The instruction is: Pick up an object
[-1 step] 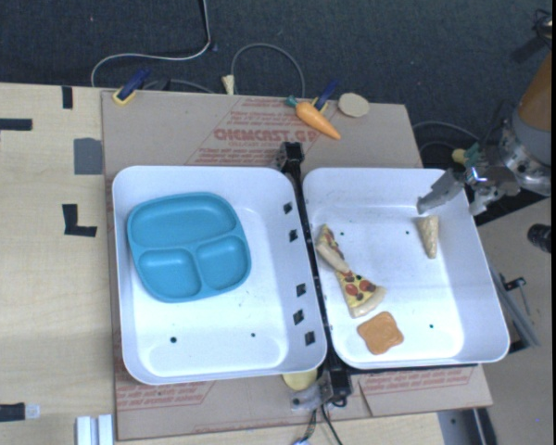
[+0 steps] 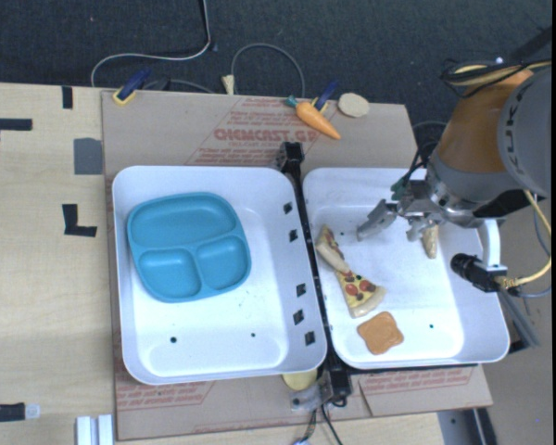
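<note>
My gripper (image 2: 396, 226) hovers over the upper middle of the right bin (image 2: 463, 341), open, with nothing between its fingers. A small tan piece (image 2: 431, 242) sits just right of the gripper, close beside one finger. A toy pizza slice (image 2: 351, 279) lies in the right bin near the divider, below and left of the gripper. An orange-brown toast-like piece (image 2: 380, 332) rests near the bin's front. A blue divided plate (image 2: 190, 246) lies in the left bin (image 2: 213, 364).
A toy carrot (image 2: 317, 119) and a pale round piece (image 2: 354, 106) lie on the cardboard behind the bins. A yellowish thing (image 2: 299, 378) peeks out below the bins' front edge. Cables run along the back.
</note>
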Robot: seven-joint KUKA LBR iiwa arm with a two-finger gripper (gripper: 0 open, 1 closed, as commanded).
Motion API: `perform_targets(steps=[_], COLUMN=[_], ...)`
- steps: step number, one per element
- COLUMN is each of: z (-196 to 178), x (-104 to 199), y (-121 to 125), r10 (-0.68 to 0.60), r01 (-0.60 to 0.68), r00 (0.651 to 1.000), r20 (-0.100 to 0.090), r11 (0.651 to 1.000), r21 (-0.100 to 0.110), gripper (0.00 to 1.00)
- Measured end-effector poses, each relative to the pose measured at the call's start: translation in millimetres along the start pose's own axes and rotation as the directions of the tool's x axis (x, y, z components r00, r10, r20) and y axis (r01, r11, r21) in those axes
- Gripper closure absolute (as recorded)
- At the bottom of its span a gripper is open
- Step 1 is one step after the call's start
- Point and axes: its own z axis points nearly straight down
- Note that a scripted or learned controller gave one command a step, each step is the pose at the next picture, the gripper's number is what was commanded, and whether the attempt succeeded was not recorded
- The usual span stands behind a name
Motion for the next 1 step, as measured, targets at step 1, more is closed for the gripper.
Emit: perform_targets(steps=[1], z=[61.9], x=[17.3], y=[-6.7], r10=[0.006], r01=[-0.005], r00=[1.0], r20=[0.006], r11=[1.0], r21=[-0.014], gripper=[0.0])
